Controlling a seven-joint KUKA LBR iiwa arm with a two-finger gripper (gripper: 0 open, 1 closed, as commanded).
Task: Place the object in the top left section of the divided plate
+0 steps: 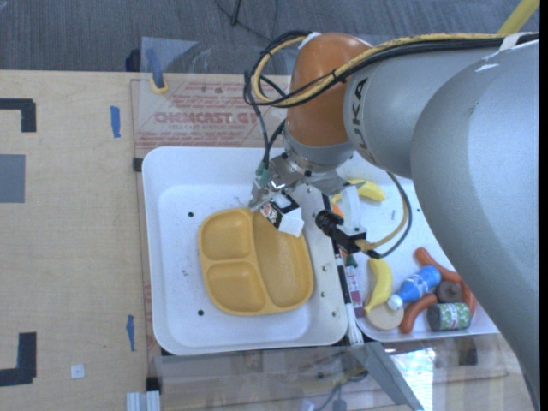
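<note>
- The yellow divided plate (255, 264) lies flat in the left bin (171, 229), slightly right of the bin's middle. It has two small sections on its left side and one large section on its right.
- The top left section (227, 234) looks bare to me, and so do the other two.
- Around the plate I see nothing but the white floor of the left bin, apart from a few small dark specks.
- The right bin (387, 240) sits just beside it. It holds a banana (378, 282), a blue bottle (418, 285), a green can (449, 316), a brown round thing (447, 291), a pale disc (385, 317) and an orange-red sausage shape (432, 259).
- Another yellow piece (370, 191) lies further up in the right bin, close to the arm.
- Above the bins a cardboard sheet (197, 114) with red print lies on the wooden bench (68, 229). There is a strip of blue tape (115, 121) to its left.
- The arm (445, 127) reaches in from the right and covers much of the right bin's upper half.
- The gripper (272, 197) hangs over the plate's upper right rim, near where the top left section meets the large one.
- From this angle I cannot tell how far open it is.
- I also cannot tell whether it has hold of anything; the white and black bits under it are too cluttered to read.
</note>
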